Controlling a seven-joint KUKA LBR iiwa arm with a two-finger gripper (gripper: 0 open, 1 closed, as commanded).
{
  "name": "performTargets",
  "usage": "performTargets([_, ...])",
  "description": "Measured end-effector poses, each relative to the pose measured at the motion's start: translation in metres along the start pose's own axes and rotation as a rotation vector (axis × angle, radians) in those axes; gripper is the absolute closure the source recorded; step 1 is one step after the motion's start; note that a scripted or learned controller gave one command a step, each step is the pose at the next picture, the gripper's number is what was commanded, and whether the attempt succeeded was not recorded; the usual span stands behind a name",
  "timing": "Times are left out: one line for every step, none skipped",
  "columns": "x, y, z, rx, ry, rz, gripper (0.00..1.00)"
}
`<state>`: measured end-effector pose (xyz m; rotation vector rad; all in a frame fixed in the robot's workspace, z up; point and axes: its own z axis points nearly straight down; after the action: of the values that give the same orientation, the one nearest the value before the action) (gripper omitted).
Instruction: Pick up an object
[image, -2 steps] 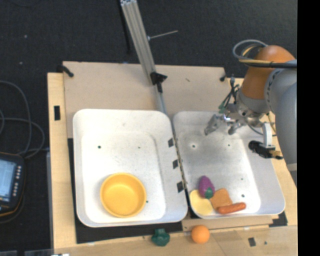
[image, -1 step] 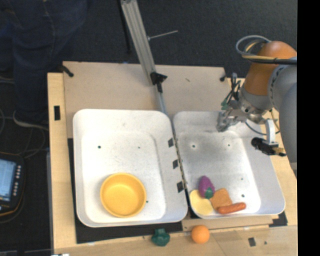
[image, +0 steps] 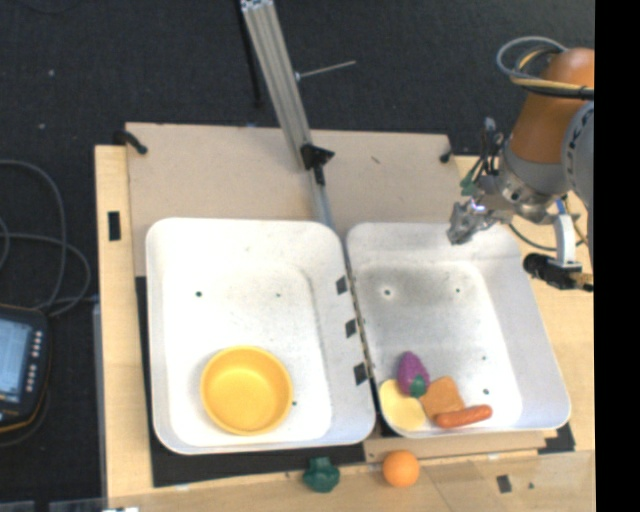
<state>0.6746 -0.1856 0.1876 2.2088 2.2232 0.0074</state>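
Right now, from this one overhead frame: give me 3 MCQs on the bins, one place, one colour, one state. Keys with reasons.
1. Where is the yellow bowl?
A. Left bin, near corner
B. Right bin, far corner
C. On the bench outside the bins

2. What colour is the ball on the bench in front of the right bin?
A. Blue
B. Orange
C. White

3. Where is the gripper relative to the small items in the right bin?
A. Pressed down among them
B. At the bin's far edge, well apart from them
C. Over the left bin

Answers:
1 A: the bowl sits in the left bin, toward its near edge.
2 B: the ball beside the green object is orange.
3 B: the gripper hangs at the far rim, while the purple piece and orange-red piece lie in the near corner.
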Motion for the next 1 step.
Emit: performTargets([-0.001,0.0007,-0.0169,0.006,0.001,-0.002,1.0])
